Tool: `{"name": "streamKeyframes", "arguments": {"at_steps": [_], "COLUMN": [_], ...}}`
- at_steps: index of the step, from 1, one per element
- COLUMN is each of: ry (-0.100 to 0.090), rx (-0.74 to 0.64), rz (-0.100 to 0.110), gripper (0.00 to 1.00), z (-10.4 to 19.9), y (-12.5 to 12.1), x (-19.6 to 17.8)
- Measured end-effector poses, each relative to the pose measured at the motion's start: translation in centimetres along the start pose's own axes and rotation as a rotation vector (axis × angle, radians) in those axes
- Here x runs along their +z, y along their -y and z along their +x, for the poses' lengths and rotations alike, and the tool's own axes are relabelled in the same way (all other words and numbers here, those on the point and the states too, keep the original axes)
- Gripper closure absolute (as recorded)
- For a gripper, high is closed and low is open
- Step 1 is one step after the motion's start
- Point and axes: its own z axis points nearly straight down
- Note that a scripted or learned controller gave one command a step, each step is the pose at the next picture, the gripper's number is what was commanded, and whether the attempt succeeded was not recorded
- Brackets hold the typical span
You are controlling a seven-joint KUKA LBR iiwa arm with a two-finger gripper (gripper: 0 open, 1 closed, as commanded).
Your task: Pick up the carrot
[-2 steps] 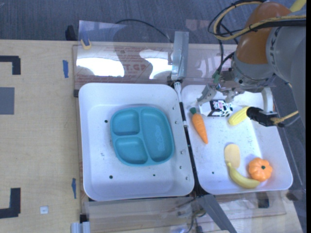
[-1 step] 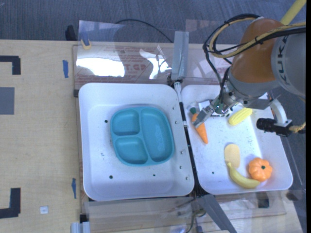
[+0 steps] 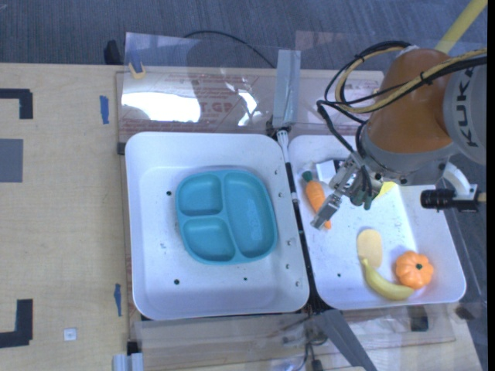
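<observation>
The carrot [image 3: 314,195], orange with a small green top, lies in the right bin [image 3: 433,242] close to its left wall, top end toward the back. My gripper [image 3: 331,203] hangs low over the carrot's right side and covers part of its thin end; a bit of orange shows just below the gripper. The view does not show whether the carrot is gripped. The arm's orange band and grey wrist [image 3: 406,122] fill the bin's back right.
A banana [image 3: 383,281], a small orange pumpkin [image 3: 414,270] and a pale yellow piece [image 3: 370,244] lie at the right bin's front. A blue divided plate [image 3: 227,215] sits in the left bin [image 3: 147,230]. Black cables loop above the wrist.
</observation>
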Motion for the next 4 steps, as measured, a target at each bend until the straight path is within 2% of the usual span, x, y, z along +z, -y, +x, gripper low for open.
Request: {"name": "streamKeyframes", "arguments": {"at_steps": [1, 2, 3, 4], "ry": [0.005, 0.008, 0.007, -0.002], "rx": [0.002, 0.421, 0.421, 0.139], "rz": [-0.004, -0.004, -0.003, 0.002], "gripper": [1.0, 1.0, 0.0, 0.0], "z": [-0.1, -2.1, -2.0, 1.5], "y": [-0.1, 1.9, 1.9, -1.3], "x": [-1.1, -5.4, -5.3, 0.1]}}
